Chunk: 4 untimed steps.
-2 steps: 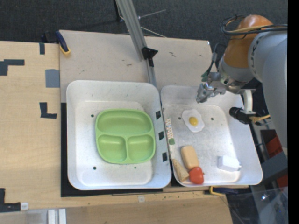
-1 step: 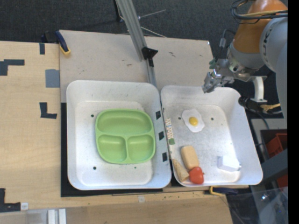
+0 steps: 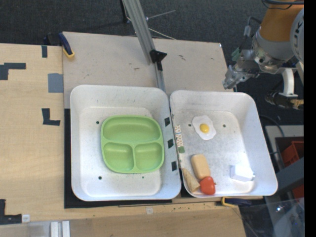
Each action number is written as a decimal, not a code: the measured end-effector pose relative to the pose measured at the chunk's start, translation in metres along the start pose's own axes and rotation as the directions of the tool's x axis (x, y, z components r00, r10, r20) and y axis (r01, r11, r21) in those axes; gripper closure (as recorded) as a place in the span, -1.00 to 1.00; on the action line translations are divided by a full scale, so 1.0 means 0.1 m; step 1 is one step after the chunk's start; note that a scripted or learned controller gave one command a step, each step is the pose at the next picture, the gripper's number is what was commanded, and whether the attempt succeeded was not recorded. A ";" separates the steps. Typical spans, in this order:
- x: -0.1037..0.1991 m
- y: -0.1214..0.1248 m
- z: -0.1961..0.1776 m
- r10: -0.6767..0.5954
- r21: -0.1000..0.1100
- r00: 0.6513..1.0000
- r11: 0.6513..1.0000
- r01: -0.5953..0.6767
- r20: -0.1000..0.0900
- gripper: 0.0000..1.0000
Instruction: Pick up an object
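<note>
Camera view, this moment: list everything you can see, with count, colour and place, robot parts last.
white bins: 2, white, side by side on the bench
divided plate: 1, green, three compartments, in the left bin
toy fried egg: 1, white with yellow yolk, upper middle of the right bin
bread roll: 1, tan, near the right bin's front left
tomato: 1, red, at the right bin's front edge, touching the roll's front end
small pale block: 1, white, right bin's front right corner; kind unclear
metal pole: 1, grey, slanting above the bins' join
clamp: 1, blue and yellow, bench's back left corner
arm: 1, grey with orange band, upper right
gripper: 1, dark, above the right bin's back right corner
</note>
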<state>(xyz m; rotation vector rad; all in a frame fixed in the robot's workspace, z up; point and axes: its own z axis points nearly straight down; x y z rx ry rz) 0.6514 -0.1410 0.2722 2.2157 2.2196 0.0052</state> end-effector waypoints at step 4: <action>2.29 -0.03 0.35 -0.006 0.006 1.000 1.000 0.006 -0.003 1.00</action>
